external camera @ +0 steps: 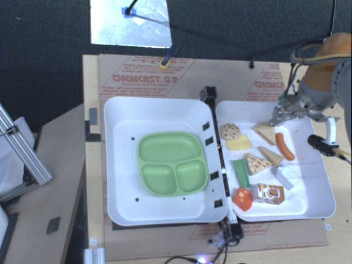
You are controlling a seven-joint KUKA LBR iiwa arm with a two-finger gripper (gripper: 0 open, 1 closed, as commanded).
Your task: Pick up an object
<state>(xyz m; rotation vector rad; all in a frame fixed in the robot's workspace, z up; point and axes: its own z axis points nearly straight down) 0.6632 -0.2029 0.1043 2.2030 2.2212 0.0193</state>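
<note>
The right bin [319,202] holds toy food: a cookie [229,130], a yellow cheese piece [239,143], a bread slice [265,133], an orange-red sausage [284,146], a waffle cone [271,155], a pizza slice [256,163], a green stick [241,172], a red tomato-like piece [242,199], a small carton [269,193] and a grey block [284,177]. My gripper [280,117] hangs over the far part of this bin, just above the bread slice and the sausage's top end. Nothing shows between its fingers.
The left bin [118,120] holds a green three-compartment plate [170,163]. A black divider with clips [215,147] runs between the bins. The arm [324,76] enters from the upper right. A black part [320,143] juts over the right bin's edge.
</note>
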